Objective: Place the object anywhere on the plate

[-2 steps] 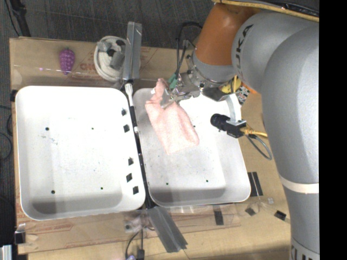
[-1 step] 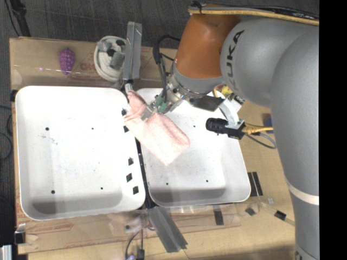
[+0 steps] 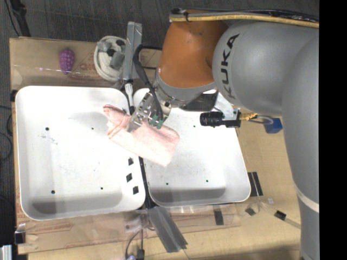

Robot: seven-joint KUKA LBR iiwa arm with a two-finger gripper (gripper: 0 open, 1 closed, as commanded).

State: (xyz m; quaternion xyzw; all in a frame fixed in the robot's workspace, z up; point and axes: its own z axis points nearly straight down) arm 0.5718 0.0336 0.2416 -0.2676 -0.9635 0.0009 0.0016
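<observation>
The task looks to be at an early or middle stage, with nothing yet settled. The crumpled pale pink cloth [image 3: 157, 140], taken to be the object, lies draped over the dividing rim [image 3: 142, 173] where the two shallow white plastic bins meet. One bunched end spills onto the floor of the bin on the view's left [image 3: 65, 161], and the broader, flatter end rests in the bin on the view's right [image 3: 200, 167]. Nothing near the dividing rim can be picked out with confidence as a plate, so the cloth is judged not to be delivered. What remains is a secure hold, a lift and a set-down on the plate. The grey arm's metal two-finger gripper [image 3: 142, 119] sits low over the dividing rim towards its far end, right at the bunched part of the cloth and apparently touching its top. Its tip is small and foreshortened against the pink folds, so it cannot be told whether it is spread, closed or pinching fabric. The cloth sags across both floors and gives no sign of being raised, so no grasp can be claimed. Beyond the far end of the dividing rim, outside the bins, stands a round white cup-like object [image 3: 110, 56]. A small purple lumpy item [image 3: 66, 60] rests further off to the view's left.
</observation>
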